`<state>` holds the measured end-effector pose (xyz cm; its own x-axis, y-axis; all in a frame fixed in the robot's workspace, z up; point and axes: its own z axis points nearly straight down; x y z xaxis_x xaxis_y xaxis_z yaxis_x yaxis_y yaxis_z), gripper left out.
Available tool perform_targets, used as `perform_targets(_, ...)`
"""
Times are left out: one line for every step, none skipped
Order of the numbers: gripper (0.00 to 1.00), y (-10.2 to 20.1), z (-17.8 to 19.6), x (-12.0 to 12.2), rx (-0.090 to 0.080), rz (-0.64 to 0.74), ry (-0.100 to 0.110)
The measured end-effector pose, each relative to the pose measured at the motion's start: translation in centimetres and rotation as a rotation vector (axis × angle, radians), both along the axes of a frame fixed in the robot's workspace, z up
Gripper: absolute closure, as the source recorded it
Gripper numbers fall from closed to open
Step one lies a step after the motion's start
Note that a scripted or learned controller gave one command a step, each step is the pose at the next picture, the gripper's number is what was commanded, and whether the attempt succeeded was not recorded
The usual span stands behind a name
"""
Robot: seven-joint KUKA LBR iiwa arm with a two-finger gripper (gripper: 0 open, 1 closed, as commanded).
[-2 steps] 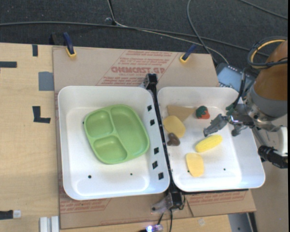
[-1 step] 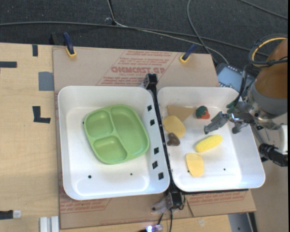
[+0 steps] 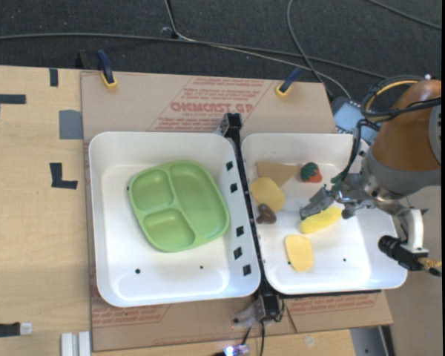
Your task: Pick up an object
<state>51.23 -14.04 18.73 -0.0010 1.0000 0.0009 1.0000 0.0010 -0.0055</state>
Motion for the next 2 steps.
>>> perform_targets(0.00, -0.7, -4.8, -0.4, 0.000, -0.001, 0.001)
perform_targets(0.00, -0.6, -10.1, -0.5, -0.001, 0.000, -0.003)
